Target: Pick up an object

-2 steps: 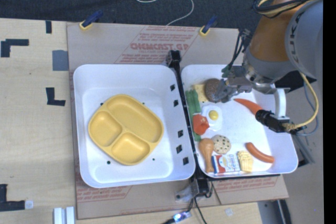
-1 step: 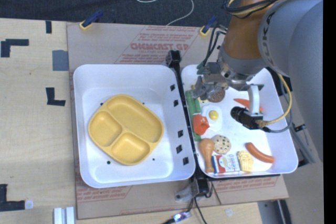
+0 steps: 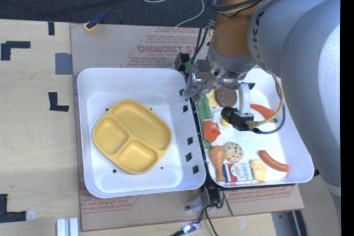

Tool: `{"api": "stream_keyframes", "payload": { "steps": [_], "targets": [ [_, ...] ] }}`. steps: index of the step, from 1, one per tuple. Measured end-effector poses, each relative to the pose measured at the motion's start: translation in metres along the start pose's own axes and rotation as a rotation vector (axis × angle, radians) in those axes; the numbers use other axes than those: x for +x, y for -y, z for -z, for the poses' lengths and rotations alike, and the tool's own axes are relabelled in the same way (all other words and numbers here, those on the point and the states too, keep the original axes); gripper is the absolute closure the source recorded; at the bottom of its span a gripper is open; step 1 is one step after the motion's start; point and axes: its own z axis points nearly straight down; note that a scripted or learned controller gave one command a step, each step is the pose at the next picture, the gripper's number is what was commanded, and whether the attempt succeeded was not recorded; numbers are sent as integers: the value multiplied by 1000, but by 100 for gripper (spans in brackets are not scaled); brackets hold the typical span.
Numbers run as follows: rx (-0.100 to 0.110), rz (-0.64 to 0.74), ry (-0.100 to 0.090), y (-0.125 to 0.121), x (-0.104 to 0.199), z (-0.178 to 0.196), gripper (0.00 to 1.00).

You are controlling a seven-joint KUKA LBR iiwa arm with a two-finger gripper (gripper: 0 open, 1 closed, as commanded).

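My gripper (image 3: 200, 90) hangs over the left edge of the right bin (image 3: 299, 147), close to the wall shared by the two bins. Just below it lie a long green toy vegetable (image 3: 206, 109) and a red toy piece (image 3: 211, 131). To its right rests a brown round patty (image 3: 225, 97). An orange carrot-like piece (image 3: 264, 111) lies further right. The arm's wrist covers the back of this bin.
At the right bin's front lie a drumstick (image 3: 217, 157), a cookie (image 3: 234, 151), a sausage (image 3: 273, 161), a yellow corn piece (image 3: 258, 169) and a small carton (image 3: 238, 172). The left bin (image 3: 88, 119) holds a yellow divided plate (image 3: 131, 135).
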Motion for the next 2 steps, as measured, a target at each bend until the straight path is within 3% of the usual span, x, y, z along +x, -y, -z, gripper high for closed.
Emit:
{"api": "stream_keyframes", "payload": {
  "steps": [1, 2],
  "targets": [
    [1, -3, 0, 8, 0, 12, 100],
    [0, -3, 2, -11, -3, 5, 100]
  ]
}}
